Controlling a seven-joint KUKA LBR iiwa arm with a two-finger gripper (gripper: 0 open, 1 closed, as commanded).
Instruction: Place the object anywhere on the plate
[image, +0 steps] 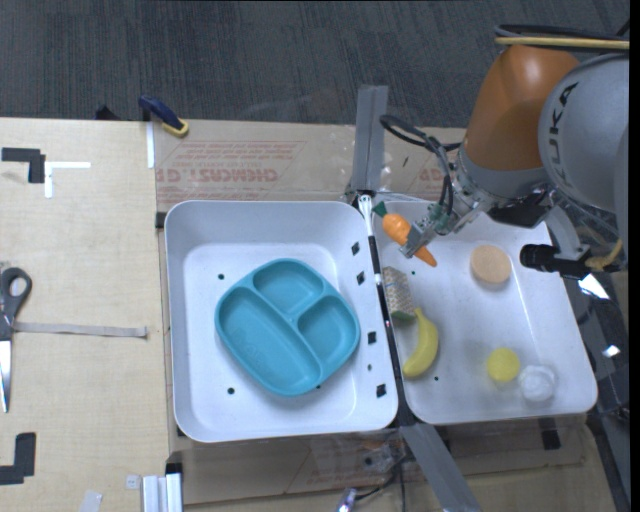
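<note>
1. Lowest in the frame, toward the lower right of the right bin (560, 400), lie a small yellow lemon-like piece (503, 365) and a clear little cup (537, 382); just left of them a banana (422, 345) curves along the bin's left wall.
2. Centre-left, the blue divided plate (288, 325) sits flat in the left bin (190, 300), its three compartments bare. Any of them would do as a landing spot.
3. Further up, a round tan disc (491, 266) rests alone, and a ribbed grey-green thing (398, 290) lies by the dividing wall.
4. Upper middle of the frame: the gripper (424, 238) is down over a toy carrot (409, 239), the likely object. The orange body appears pinched between the jaws, though the view is tight.
5. It looks light, hard and smooth, likely plastic, tapered, so apt to slip or swivel. I'd judge the thick middle the best hold, across its width.
6. Left of everything, scissors (10, 310) lie on the table (80, 250).
</note>
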